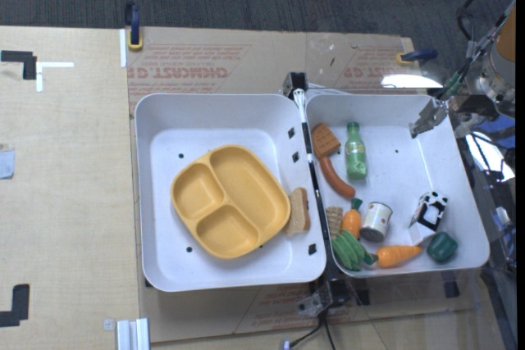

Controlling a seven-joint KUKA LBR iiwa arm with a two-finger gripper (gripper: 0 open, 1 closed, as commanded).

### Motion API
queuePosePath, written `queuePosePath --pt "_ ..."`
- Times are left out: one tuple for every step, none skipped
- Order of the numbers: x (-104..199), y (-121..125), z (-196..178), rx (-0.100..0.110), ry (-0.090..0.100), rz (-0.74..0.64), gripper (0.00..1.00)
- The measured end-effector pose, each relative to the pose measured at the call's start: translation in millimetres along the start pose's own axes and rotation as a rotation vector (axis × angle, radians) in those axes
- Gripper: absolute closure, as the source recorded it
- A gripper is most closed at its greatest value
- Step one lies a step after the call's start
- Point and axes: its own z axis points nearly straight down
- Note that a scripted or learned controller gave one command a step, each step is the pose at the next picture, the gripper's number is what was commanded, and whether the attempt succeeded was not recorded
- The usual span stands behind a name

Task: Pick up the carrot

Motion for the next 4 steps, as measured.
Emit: queuePosePath --pt "57 -87 40 0.001 0.001 -0.066 0.0" --pt "68 -91 163 -0.009 -0.001 -0.28 0.0" --pt "67 -90 154 -0.011 -0.001 -0.271 1.0" --pt "125 -93 75 -0.002 0.0 -0.066 1.0"
